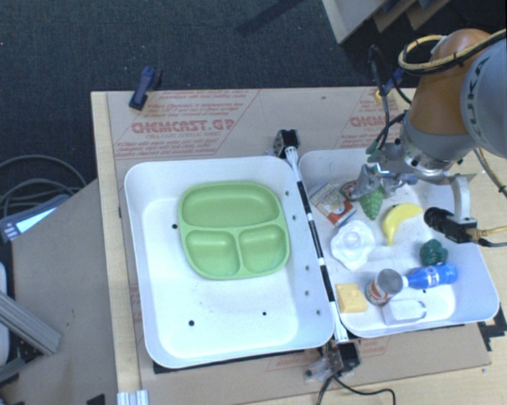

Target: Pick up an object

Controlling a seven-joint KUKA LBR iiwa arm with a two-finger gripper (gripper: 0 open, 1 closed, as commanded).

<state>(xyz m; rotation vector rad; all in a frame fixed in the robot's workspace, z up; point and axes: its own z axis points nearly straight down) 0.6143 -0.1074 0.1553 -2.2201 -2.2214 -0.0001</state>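
The right bin (pixel 484 301) holds several small items. My gripper (pixel 375 182) hangs over its back part, just above a small green object (pixel 372 204) and touching or nearly touching its top. Right of that lies a yellow banana (pixel 399 219). A red and white packet (pixel 333 204) sits to the left, by the bin's inner wall. Nearer the front are a white cup-like piece (pixel 353 243), a dark green lump (pixel 433 252), a blue bottle (pixel 430 276), a round can (pixel 385 284), a yellow block (pixel 351 297) and a white piece (pixel 405 310).
The left bin (pixel 146 244) bears a light green compartment tray (pixel 234 228). A ridge with black clips (pixel 286 141) divides the two bins. The arm's grey and orange wrist (pixel 442 97) stands over the right bin's back edge, with cables (pixel 456 224) trailing to the right.
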